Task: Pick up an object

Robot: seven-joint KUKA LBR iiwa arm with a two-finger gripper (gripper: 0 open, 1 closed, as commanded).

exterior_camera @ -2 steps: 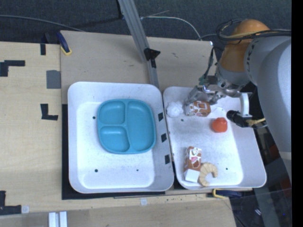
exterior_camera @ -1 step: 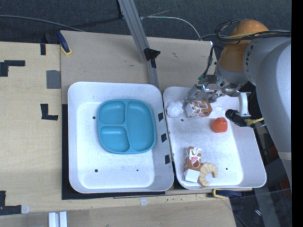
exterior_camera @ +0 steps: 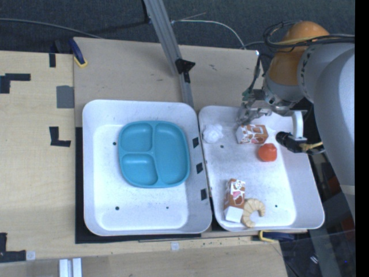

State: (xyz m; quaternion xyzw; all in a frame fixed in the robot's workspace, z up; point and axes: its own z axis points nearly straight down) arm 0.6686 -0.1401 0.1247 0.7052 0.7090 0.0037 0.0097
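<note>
Jaws hover above the small carton [exterior_camera: 252,134] in the right bin [exterior_camera: 300,183]; their state is unclear.

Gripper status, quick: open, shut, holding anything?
Gripper: cannot be told; it sits low over the right bin, just above the small carton.

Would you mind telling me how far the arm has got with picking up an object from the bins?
Done: the gripper has reached the right white bin, at its far edge beside the small red-and-white carton. In hand: nothing visibly held. The round red fruit, the second brown-and-white carton, the tan croissant and the clear crumpled wrapper all lie in the bin. Left: gripping and lifting one item.
</note>
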